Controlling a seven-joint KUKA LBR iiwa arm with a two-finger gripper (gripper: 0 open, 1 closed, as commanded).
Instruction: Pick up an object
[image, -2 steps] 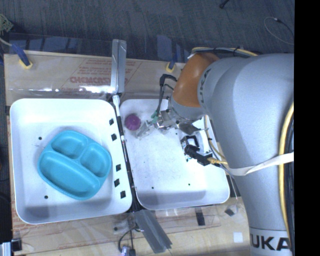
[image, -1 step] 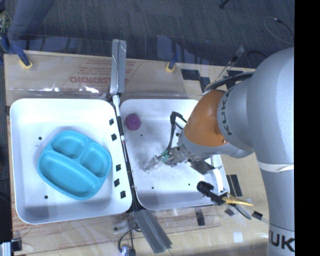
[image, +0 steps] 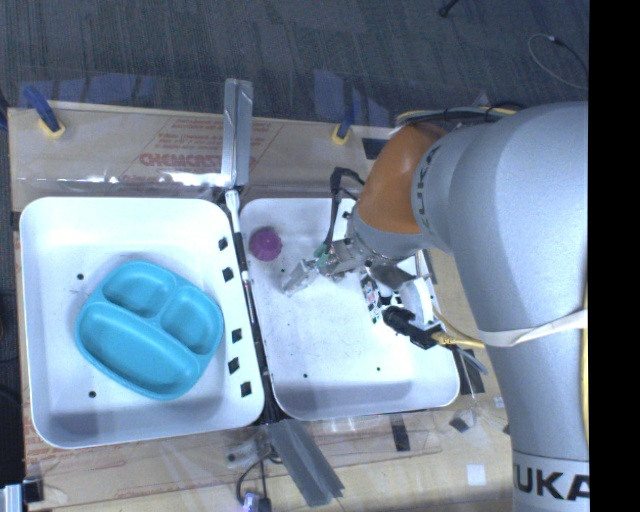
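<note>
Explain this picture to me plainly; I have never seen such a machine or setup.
One camera looks down at a slant on a bench with two shallow white bins. The big grey machine with an orange band is a robot arm reaching in from the right. Its pincer hangs over the right white bin, close beside a small purple round object; I cannot tell whether it grips anything. The left white bin holds a blue plastic plate with three compartments.
</note>
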